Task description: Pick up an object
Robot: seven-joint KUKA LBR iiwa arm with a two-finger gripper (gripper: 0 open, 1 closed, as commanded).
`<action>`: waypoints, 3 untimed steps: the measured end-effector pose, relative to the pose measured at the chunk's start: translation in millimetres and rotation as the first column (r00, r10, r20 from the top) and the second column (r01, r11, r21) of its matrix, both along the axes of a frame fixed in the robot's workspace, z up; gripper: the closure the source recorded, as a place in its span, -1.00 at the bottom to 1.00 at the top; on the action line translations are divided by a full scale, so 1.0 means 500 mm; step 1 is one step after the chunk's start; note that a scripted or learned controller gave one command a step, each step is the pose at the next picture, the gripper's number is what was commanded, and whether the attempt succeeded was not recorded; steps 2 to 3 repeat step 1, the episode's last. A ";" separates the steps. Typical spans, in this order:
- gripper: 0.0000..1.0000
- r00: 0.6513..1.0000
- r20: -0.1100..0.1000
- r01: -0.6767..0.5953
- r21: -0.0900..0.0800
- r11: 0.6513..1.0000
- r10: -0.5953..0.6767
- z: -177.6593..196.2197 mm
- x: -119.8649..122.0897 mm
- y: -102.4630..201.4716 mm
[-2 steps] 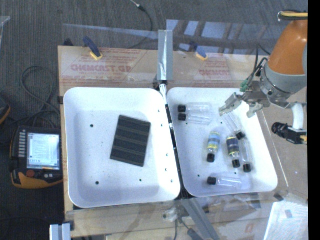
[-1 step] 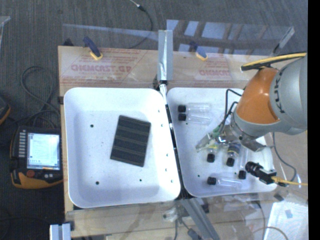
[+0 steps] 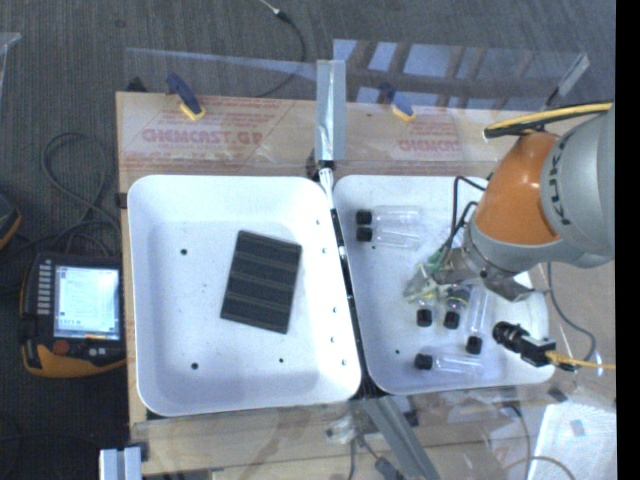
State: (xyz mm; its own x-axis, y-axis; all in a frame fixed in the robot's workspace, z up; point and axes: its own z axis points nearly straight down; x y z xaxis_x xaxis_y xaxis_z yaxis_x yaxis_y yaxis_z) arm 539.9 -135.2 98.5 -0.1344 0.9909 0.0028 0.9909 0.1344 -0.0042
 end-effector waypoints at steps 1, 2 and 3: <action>1.00 0.996 0.004 -0.092 -0.003 0.996 0.092 0.321 -0.052 0.129; 1.00 0.996 0.004 -0.092 -0.003 0.996 0.092 0.321 -0.052 0.129; 1.00 0.996 0.004 -0.092 -0.003 0.996 0.092 0.321 -0.052 0.129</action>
